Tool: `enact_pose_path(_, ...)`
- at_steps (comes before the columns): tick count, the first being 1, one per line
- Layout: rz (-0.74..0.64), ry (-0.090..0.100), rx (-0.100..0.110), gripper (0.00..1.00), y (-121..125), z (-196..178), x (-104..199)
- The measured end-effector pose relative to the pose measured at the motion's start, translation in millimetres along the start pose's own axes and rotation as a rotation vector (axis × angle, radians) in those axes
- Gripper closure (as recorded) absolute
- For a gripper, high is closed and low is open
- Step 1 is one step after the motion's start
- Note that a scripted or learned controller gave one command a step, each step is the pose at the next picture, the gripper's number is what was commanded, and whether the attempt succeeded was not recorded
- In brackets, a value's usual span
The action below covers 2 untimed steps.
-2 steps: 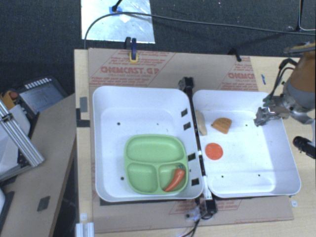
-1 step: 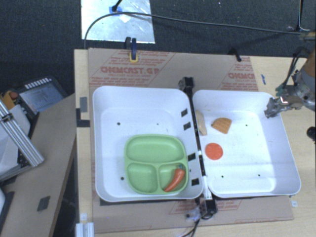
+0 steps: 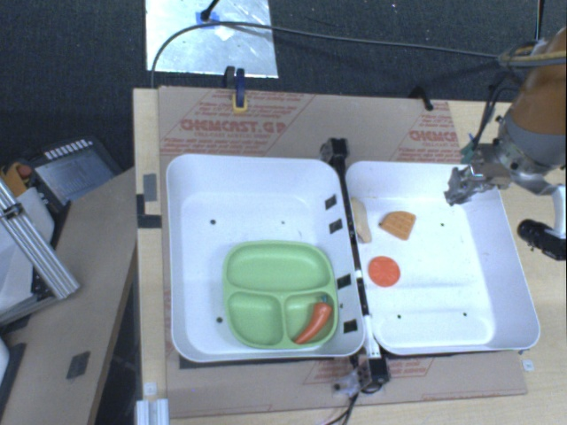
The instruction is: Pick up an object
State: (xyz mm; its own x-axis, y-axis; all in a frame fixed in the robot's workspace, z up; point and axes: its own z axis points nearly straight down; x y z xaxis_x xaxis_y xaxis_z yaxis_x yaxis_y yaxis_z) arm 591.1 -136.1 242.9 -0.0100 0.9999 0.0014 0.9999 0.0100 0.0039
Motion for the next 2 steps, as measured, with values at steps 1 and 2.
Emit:
enact_pose_path(1, 0.0, 0.001, 0.001, 1.0, -3, -5, 57)
enact_pose_path(2, 0.0, 0.001, 0.002, 1.0, 9, 4, 117)
